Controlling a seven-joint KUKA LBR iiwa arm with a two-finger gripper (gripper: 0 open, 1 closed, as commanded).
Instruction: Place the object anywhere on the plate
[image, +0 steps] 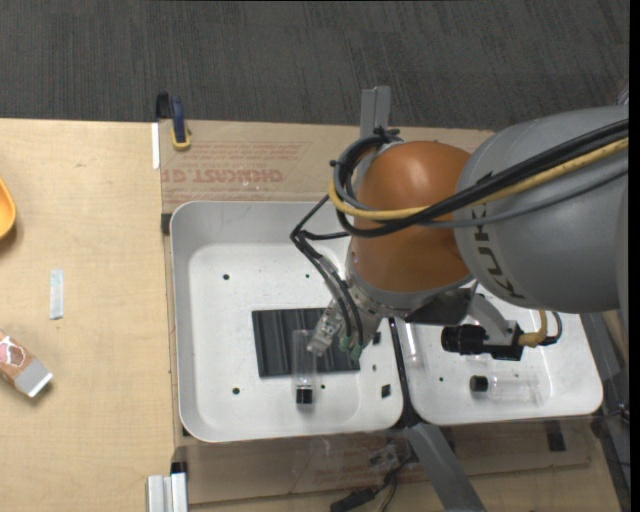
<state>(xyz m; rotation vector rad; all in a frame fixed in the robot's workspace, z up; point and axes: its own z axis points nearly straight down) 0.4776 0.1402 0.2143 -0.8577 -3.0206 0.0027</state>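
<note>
Operator: Location of the object?

Technician: Left bin (200, 300), at the near right corner of the dark plate (275, 345). The clear tube (303, 372) overlaps that corner, and its black cap rests past the plate on the white bin floor.

Operator: Orientation?

Technician: Long axis runs far to near, cap toward the near edge.

Operator: Tool status?

Technician: The gripper (335, 335) sits just right of the tube's far end. Its opening and any contact with the tube cannot be determined.
</note>
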